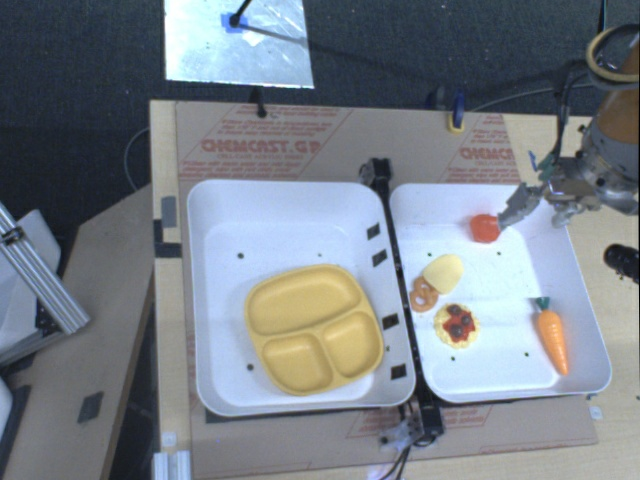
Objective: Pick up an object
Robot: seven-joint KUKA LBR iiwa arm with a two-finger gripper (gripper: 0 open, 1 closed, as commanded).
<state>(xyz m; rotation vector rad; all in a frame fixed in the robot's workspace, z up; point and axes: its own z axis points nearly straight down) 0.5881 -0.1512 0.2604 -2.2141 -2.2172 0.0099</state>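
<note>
The arm (612,118) is cut off by the right edge, and the gripper's (535,203) fingers are blurred.

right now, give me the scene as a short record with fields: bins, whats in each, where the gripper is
left bin: holds a yellow divided tray
right bin: holds a red item, a pale yellow piece, a pretzel-like piece, a small pizza-like toy and a toy carrot
gripper: over the right bin's upper right part, beside the red item
grasp: nothing seen between the fingers
arm: reaches in from the right of the camera view
</note>
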